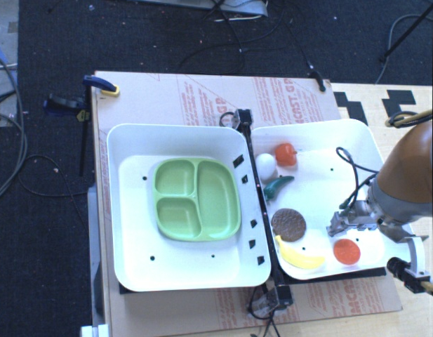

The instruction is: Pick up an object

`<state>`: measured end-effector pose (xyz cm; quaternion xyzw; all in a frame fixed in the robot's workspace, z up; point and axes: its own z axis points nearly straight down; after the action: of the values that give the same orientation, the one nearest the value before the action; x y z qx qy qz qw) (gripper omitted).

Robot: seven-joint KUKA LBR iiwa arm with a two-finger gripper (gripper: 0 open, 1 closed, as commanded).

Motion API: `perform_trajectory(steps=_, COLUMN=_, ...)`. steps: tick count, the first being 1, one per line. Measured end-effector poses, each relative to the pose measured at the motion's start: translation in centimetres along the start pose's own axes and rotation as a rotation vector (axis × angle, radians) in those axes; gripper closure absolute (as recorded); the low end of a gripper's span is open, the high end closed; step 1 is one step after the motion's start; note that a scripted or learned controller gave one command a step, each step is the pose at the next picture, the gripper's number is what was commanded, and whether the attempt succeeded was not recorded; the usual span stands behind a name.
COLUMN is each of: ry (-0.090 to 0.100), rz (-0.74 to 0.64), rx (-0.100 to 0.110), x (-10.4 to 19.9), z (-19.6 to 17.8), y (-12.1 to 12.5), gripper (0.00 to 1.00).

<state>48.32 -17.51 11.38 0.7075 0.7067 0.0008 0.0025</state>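
The right bin (356, 133) holds several small objects. A red round piece (286, 154) and a white egg-shaped piece (265, 164) lie near its far left corner, with a teal piece (278, 185) just in front of them. A brown disc (288, 224) and a yellow banana (301, 259) lie along the near left side. A red disc (347, 251) sits by the near wall. My gripper (342, 225) hangs low over the bin floor, just beyond the red disc and to the right of the brown disc. Nothing is visibly held in it.
The left bin (128, 188) carries a light green divided plate (197, 199). A black divider (252, 195) runs between the bins. My arm (405, 181) covers the right bin's right side, with a black cable (349, 163) looping above the gripper. The bench edge lies close in front.
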Motion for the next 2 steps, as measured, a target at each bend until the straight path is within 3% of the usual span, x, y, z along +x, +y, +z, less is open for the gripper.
perform_trajectory(steps=2, ry=0.001, rz=-0.002, rx=0.000, x=-0.3, z=-11.4, y=0.6, gripper=1.00)
